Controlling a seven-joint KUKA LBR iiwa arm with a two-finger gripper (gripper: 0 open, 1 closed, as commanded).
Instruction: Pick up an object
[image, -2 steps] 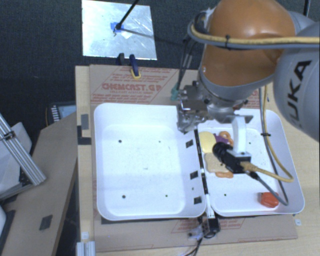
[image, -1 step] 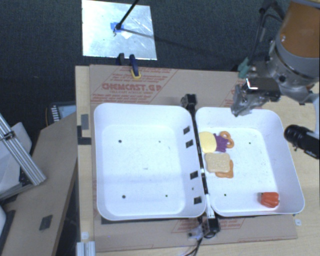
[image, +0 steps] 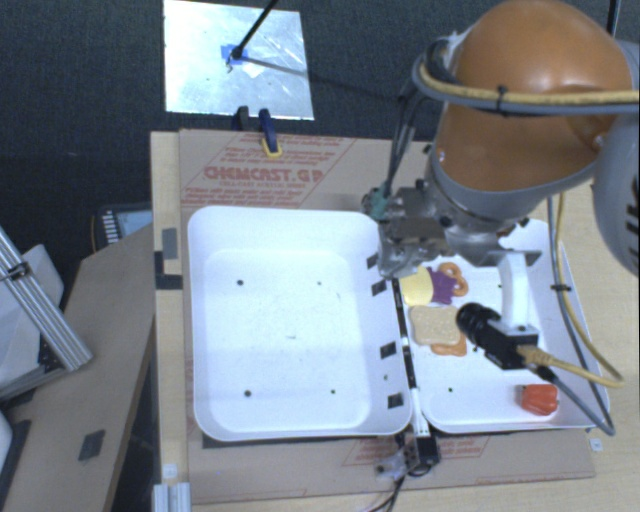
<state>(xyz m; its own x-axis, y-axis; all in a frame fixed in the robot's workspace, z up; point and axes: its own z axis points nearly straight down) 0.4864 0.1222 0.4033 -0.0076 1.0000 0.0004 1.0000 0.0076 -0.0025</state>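
Camera view shows the gripper (image: 400, 258) hanging low over the right bin (image: 470, 412), at its far inner corner, close to the rim it shares with the left bin (image: 280, 400). Whether the gripper is open or closed cannot be told from this angle, since the wrist housing hides its lower end, and nothing is seen held in it. The nearest candidate is a yellow piece (image: 414, 291), which lies just beside the gripper, toward the near side of the bench and slightly toward the view's right. It touches a purple piece (image: 441, 291) on its right, and an orange pretzel-shaped ring (image: 453, 275) sits just behind that. The yellow piece looks small, flat and roughly square, with no clear long axis, so approach angle probably matters less than clearing the bin's rim and the purple neighbour. A tan toast slice (image: 436, 324) lies flat just nearer the camera, and a red block (image: 540, 399) rests well apart in the near right corner. A short shift toward the near side would likely bring the gripper over the yellow piece; the crowding could make a clean single grasp uncertain.
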